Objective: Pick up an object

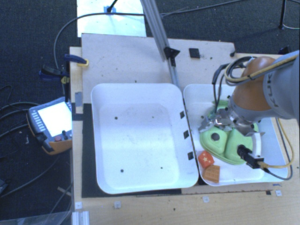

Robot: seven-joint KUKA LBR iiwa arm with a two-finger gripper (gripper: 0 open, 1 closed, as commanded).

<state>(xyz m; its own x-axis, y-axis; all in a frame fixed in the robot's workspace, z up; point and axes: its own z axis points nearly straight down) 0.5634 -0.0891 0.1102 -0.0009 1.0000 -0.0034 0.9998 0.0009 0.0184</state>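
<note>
In the right bin (192, 97) lies a light green toy (220, 144) with a dark round spot, near the bin's front. A small red block (206, 159) and an orange waffle-patterned piece (212, 173) sit just in front of it, by the bin's front left corner. My gripper (216, 122) hangs low over the back edge of the green toy, under the grey arm with its orange band (253, 86). The wrist body covers its tips.
The left bin (140, 137) stands beside the right one, with black clips (185, 134) along the shared wall. A slanted metal pole (157, 27) crosses the board behind the bins. A teach pendant (50, 124) lies off the bench at the left.
</note>
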